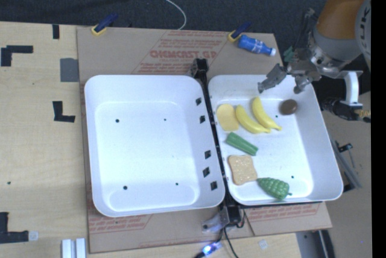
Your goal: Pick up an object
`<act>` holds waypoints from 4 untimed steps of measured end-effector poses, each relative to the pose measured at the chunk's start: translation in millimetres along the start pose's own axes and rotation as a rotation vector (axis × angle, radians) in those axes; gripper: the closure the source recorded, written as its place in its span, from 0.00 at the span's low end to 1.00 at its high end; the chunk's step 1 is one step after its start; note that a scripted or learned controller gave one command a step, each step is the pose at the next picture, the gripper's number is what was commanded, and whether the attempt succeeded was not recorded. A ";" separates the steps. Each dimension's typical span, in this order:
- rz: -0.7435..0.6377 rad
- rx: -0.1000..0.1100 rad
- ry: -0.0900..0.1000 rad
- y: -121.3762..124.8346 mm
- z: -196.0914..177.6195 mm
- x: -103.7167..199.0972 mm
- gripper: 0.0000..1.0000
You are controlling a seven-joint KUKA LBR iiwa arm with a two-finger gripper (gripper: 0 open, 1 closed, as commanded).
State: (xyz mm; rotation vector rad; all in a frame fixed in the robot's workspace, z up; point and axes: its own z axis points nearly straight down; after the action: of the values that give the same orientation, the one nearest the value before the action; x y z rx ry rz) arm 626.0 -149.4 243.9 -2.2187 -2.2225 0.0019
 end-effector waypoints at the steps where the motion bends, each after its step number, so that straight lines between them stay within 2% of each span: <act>1: -0.012 0.007 0.005 -7.2 64.2 140.2 0.00; 2: -0.008 0.003 0.002 -45.1 60.2 220.9 0.00; 3: -0.006 0.005 0.001 -60.5 94.8 299.0 0.00; 4: -0.007 0.003 0.000 -48.5 164.4 381.5 0.00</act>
State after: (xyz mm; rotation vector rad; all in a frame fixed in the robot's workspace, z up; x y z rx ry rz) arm 576.5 232.0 79.6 -2.2095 -2.2292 0.0052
